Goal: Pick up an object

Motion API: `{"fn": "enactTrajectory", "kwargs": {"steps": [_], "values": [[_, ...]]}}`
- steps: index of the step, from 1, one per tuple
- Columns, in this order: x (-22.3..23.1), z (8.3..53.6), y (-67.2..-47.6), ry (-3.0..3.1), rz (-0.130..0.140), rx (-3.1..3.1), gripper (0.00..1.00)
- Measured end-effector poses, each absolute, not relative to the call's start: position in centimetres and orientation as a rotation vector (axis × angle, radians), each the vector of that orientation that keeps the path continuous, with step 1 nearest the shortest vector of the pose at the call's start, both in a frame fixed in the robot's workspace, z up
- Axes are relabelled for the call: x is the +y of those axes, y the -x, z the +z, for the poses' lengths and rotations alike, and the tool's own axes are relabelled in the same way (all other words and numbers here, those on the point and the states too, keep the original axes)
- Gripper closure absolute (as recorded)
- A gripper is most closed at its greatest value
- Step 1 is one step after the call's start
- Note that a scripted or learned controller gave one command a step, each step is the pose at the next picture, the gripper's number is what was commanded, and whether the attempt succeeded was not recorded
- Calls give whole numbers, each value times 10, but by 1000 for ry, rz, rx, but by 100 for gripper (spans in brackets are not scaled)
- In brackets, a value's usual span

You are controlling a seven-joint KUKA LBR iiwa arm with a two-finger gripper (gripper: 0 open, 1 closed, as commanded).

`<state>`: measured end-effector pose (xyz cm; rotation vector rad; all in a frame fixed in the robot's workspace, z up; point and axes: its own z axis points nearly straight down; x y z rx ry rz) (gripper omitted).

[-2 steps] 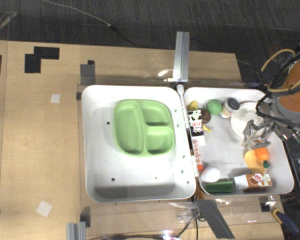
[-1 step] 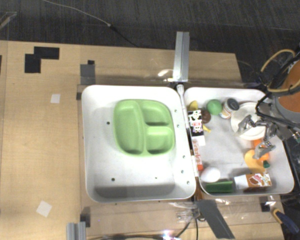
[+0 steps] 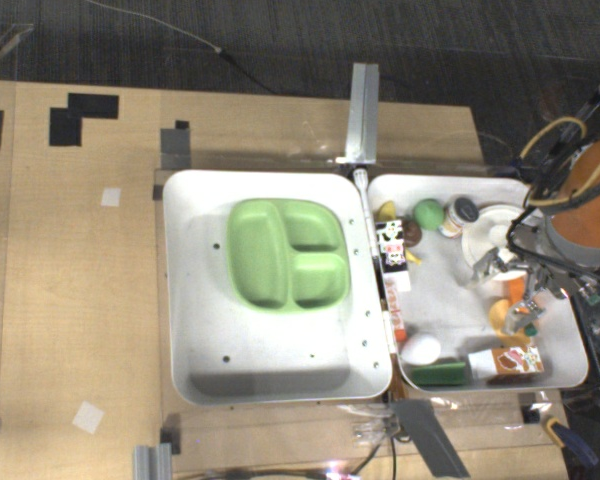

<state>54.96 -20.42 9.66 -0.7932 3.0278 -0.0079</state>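
My gripper (image 3: 517, 290) hangs low over the right side of the right bin (image 3: 450, 298), below the arm's orange band (image 3: 595, 203). It sits right over an orange object (image 3: 516, 286) and a yellow-orange fruit (image 3: 500, 314), partly hiding both. Whether it touches either I cannot tell. Nearby lie a white cup (image 3: 488, 234), a brown box (image 3: 511, 361) and a dark green cylinder (image 3: 440, 373).
The right bin also holds a green ball (image 3: 429, 213), a grey-capped jar (image 3: 465, 210), a black-and-white box (image 3: 390, 242), a red-and-white packet (image 3: 392, 306) and a white egg shape (image 3: 420, 349). A green divided tray (image 3: 285, 253) lies in the left bin (image 3: 195, 298).
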Motion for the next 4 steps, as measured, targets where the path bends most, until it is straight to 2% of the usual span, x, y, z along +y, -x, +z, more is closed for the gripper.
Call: {"fn": "enactTrajectory", "kwargs": {"steps": [1,4], "values": [[-204,91,-530,691,-11,3045,0],[-204,91,-520,421,-8,3090,0]]}}
